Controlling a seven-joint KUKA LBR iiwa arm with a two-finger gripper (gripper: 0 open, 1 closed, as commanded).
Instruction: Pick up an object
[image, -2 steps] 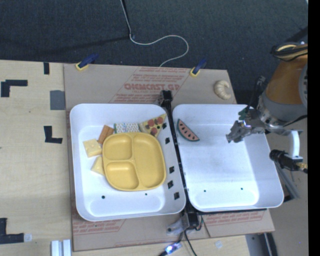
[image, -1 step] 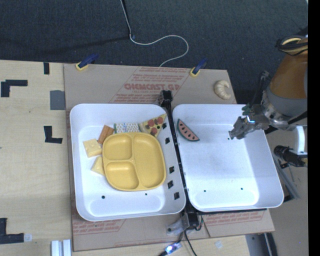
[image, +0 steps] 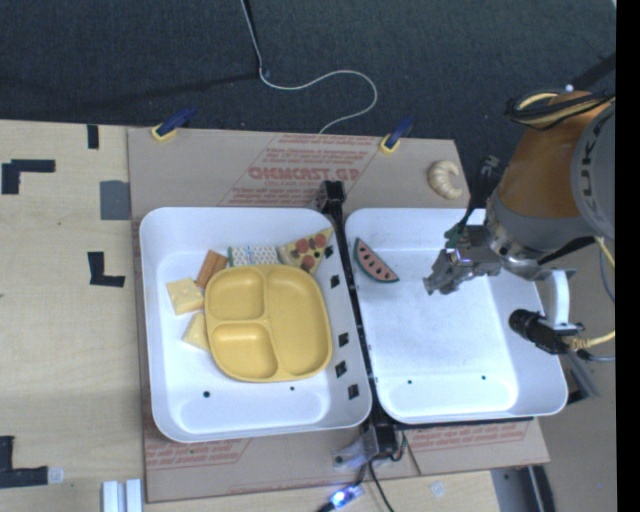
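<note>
— Where are your jaws right now?

— My gripper (image: 441, 281) hangs over the right bin (image: 500, 395), in its upper half, with my grey and orange arm (image: 555, 180) coming in from the right. How far the jaws are parted I cannot tell; they are small and dark from this angle, and I see nothing between them.

— And the thing to pick up?

— A watermelon slice (image: 374, 262) lies on the floor of the right bin near its upper left corner, to the left of my jaws and apart from them.

— What about the other bin?

— The left bin (image: 180, 400) holds a yellow divided plate (image: 268, 322), with a pizza slice (image: 308, 248) and some crackers (image: 187, 296) tucked along its top and left edges.
</note>
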